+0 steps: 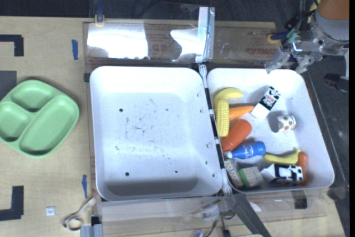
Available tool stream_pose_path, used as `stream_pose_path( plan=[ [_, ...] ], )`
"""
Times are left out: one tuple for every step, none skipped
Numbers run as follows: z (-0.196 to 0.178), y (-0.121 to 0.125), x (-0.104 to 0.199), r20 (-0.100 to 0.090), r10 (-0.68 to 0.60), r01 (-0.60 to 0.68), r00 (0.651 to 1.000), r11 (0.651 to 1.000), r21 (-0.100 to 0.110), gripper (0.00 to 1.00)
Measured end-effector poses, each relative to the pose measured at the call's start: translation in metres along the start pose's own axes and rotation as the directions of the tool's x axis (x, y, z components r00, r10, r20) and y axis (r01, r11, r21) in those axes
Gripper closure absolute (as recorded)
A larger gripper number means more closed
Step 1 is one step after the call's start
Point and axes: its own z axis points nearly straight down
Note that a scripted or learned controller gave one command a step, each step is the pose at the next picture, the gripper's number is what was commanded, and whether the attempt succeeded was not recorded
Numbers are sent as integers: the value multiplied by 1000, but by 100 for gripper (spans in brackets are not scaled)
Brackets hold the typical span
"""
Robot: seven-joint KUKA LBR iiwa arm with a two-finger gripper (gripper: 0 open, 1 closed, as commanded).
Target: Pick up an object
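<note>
The right bin [313,119] holds several small objects. A yellow corn cob [222,114] lies along its left wall, beside an orange carrot [241,112] and a red-orange piece [237,134]. A blue bottle [248,150] lies below them. A white block with a black pattern [267,101] and a small white cup [284,122] sit in the middle. A yellow banana [280,157], a black-and-white toy [289,174] and a grey packet [247,176] lie near the front. My gripper [289,58] hangs over the bin's back right corner, above the rim and apart from every object.
The left bin [105,86] sits against the right one, sharing a middle wall. A green divided plate [36,117] rests on the bench at the far left. A clear plastic panel [150,36] stands behind the left bin. Yellow cable loops above the arm's orange band [335,3].
</note>
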Motion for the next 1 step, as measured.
stream_pose_path(
  plan=[
    [122,-7,-10,1,-68,68,998,998,-1,0]
  ],
)
